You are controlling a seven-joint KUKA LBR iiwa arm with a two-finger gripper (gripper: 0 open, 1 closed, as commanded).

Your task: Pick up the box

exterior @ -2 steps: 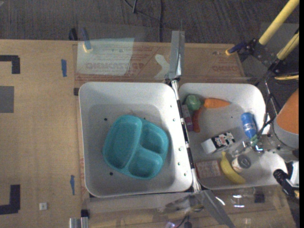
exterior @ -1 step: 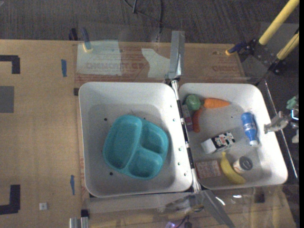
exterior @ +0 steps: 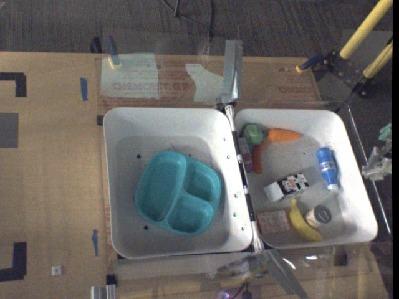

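Pale grey claw (exterior: 378, 164), small greenish patch.

Looks like a robotics lab: two shallow white plastic bins (exterior: 118, 167) on a taped-up brown cardboard bench (exterior: 50, 167), yellow clamp poles (exterior: 368, 20).

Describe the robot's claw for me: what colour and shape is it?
What seems to be the claw pokes in at the camera view's right edge, beside the right bin. It is a pale grey-white, knobbly piece with a small greenish fleck just above it. It is too blurred to make out cables or markings.
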